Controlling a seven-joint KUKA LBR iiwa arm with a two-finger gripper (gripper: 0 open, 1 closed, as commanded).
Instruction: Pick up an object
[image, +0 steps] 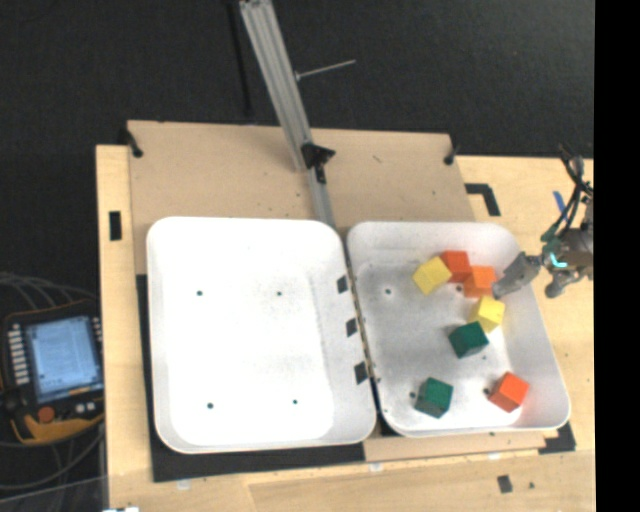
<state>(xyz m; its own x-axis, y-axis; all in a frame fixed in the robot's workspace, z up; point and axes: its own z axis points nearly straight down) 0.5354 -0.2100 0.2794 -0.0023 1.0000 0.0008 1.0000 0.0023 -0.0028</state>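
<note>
Just beside claw (512, 276): orange block (481, 279).

The left bin (245, 330) lay open across its whole floor. In the right bin (400, 330), blocks crowded the upper right: a yellow cube (431, 275), orange cubes (457, 265) and a small yellow cube (490, 312) touching or nearly so. Its left strip stayed free; green cubes (468, 340) and an orange cube (508, 391) stood apart lower down.

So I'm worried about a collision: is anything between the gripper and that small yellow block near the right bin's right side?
Nothing visible. The gripper hangs just above-right of the small yellow block; an orange block sits close beside its path.
</note>
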